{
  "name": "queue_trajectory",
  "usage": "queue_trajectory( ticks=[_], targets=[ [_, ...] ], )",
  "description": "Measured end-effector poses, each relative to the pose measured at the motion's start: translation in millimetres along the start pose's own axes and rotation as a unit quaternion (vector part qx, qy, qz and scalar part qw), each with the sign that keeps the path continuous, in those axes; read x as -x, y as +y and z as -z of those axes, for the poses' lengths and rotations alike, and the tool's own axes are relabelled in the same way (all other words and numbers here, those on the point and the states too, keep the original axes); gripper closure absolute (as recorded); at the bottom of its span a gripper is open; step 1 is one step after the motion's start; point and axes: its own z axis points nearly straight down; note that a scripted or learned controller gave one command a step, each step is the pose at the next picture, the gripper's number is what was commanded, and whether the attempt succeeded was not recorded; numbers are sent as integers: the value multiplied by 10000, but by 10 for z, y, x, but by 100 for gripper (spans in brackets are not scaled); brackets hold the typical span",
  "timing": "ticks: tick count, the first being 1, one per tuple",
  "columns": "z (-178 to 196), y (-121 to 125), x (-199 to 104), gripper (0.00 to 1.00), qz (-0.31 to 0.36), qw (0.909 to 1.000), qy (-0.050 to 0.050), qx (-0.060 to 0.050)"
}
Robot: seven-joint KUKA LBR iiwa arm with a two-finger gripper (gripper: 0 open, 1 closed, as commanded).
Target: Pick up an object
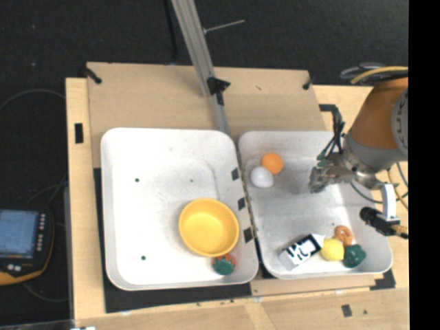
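My gripper (pixel 318 180) hangs over the right bin (pixel 289 208), near its upper right part, pointing down. Nothing shows between it and the bin floor. To its left lie an orange ball (pixel 273 163) and a white ball (pixel 261 177), touching each other near the bin's left wall. In the bin's lower right corner sit a black-and-white box (pixel 301 250), a yellow piece (pixel 332 251), a dark green piece (pixel 354 256) and a small orange ring-like piece (pixel 343 235).
The left bin (pixel 137 198) holds a yellow bowl (pixel 208 226) and a small green and red item (pixel 224 264) at its lower right corner. A grey metal pole (pixel 199 53) slants down to the gap between the bins. A handheld pendant (pixel 22 243) lies far left.
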Motion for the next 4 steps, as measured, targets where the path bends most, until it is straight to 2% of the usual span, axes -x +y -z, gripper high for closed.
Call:
queue_trajectory(
  ticks=[1, 2, 3, 4],
  targets=[
    [453, 72, -13, 100, 39, 10000, 0, 11],
    [1062, 12, 5, 100, 41, 10000, -5, 21],
    [1250, 23, 14, 100, 45, 10000, 4, -1],
    [1311, -3, -515, 100, 62, 10000, 11, -4]
  ],
)
